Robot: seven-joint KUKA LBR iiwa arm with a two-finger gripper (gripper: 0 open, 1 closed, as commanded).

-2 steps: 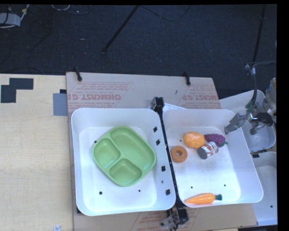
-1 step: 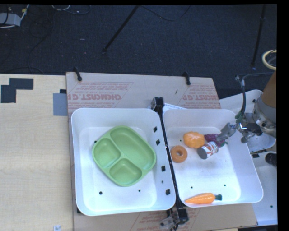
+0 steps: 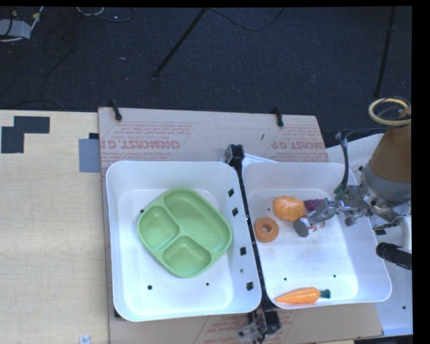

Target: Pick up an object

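By the right white bin's (image 3: 363, 295) front edge, the orange plastic carrot (image 3: 299, 295) lies lengthwise, green stem toward the right corner. The gripper (image 3: 310, 223) hovers mid-bin; its spread cannot be told.

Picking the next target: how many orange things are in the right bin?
3. A round orange at the bin's middle, beside the gripper; a ring left of it, near the divider; a carrot by the front wall. The arm may hide others.

Lab: cardboard-backed bins (image 3: 127, 201); loose cables (image 3: 201, 20)
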